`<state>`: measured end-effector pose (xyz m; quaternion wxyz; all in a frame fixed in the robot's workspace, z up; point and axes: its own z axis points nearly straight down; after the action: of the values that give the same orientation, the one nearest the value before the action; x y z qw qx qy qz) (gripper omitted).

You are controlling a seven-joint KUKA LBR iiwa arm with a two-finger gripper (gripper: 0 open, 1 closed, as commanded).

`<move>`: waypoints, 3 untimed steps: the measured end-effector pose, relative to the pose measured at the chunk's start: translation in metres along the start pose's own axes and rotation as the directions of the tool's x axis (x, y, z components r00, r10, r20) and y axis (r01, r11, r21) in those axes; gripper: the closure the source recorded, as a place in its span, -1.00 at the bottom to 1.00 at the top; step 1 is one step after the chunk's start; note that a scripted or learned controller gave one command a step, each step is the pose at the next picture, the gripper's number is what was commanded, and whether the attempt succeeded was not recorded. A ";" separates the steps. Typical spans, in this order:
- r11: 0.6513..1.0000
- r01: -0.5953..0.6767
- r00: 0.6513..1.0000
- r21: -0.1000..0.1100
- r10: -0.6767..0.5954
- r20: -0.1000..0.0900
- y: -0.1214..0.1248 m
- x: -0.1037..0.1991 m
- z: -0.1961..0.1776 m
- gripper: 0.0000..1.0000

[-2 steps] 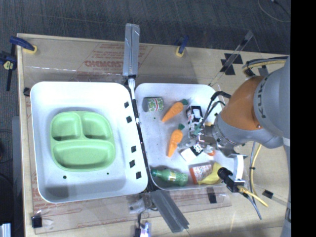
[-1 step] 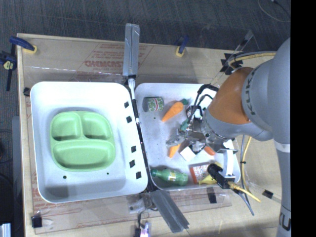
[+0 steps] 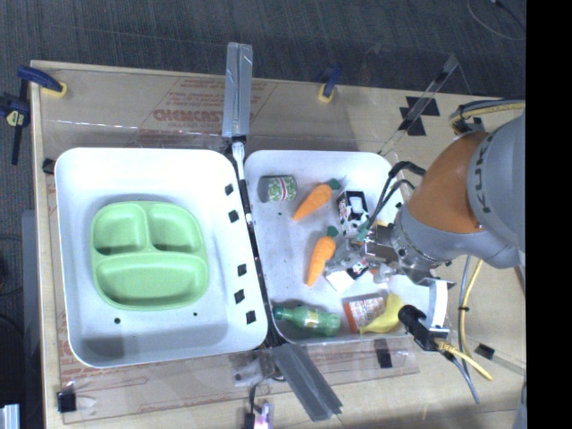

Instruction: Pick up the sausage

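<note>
A reddish-brown piece with a pale label, which I take to be the sausage (image 3: pixel 365 309), lies at the front of the right bin (image 3: pixel 268 266), against a yellow banana (image 3: pixel 391 315). My gripper (image 3: pixel 360 250) hangs low over the right bin's middle right, just behind the sausage and to the right of a carrot (image 3: pixel 320 257). A small white item (image 3: pixel 340 280) lies directly under its tip. The wrist and cabling hide the bin's right side.
The right bin also holds a second carrot (image 3: pixel 312 201), a green-labelled can (image 3: pixel 278 189), a black-and-white item (image 3: pixel 350 206) and a green bottle (image 3: pixel 307 320) along the front wall. The left bin (image 3: pixel 71 239) holds a green divided plate (image 3: pixel 150 254).
</note>
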<state>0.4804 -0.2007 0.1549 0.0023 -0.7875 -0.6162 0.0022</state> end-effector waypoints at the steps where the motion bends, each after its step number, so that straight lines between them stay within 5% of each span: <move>1: 1.000 0.005 1.000 0.006 -0.005 -0.001 0.001 0.000 -0.006 1.00; 2: 1.000 0.005 1.000 0.006 -0.005 -0.001 0.001 0.000 -0.006 -1.00; 3: 1.000 -0.008 1.000 0.004 0.008 -0.002 -0.002 -0.003 -0.006 -1.00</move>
<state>0.4775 -0.2027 0.1608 0.0047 -0.7901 -0.6129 0.0027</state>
